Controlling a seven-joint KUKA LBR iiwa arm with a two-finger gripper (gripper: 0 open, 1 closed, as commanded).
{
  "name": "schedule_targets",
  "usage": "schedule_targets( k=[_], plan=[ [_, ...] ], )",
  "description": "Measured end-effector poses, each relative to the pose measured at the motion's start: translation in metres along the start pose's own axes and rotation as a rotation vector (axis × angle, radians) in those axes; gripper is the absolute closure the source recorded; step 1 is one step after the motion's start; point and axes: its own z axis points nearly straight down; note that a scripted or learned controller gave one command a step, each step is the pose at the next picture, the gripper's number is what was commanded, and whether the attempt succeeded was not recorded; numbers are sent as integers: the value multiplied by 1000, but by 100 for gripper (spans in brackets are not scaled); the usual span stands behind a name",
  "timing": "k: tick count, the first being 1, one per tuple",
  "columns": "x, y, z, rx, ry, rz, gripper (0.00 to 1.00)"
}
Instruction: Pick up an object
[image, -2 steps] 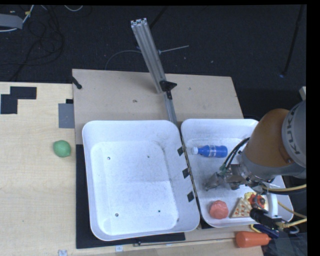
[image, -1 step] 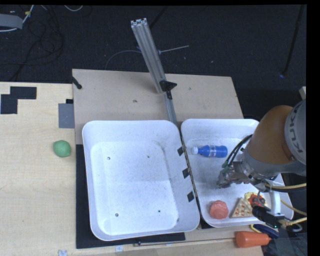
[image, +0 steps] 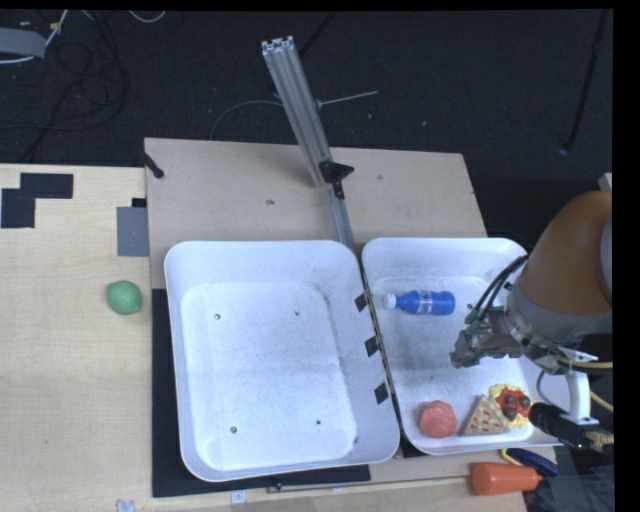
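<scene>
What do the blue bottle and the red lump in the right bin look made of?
Blue bottle: likely glossy plastic, with a white cap and a pale label band. Red lump: matte, rounded, no shine; perhaps foam or soft rubber, hard to tell. Both lie in the right bin.

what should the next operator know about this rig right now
Gripper: low inside the right bin; whether it is open or shut cannot be told, and nothing is seen held.
In the right bin: blue bottle lying on its side, red ball, pizza slice toy.
Off the bins: green ball, orange object.
Done: no pick seen. Left: grasp and lift one object.
</scene>
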Motion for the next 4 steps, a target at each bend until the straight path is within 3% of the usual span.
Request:
schedule_targets(
  k=[2, 4],
  plan=[
    [1, -1, -113, -1, 0, -1, 100],
    [99, -2, -112, 4, 1, -5, 100]
  ],
)
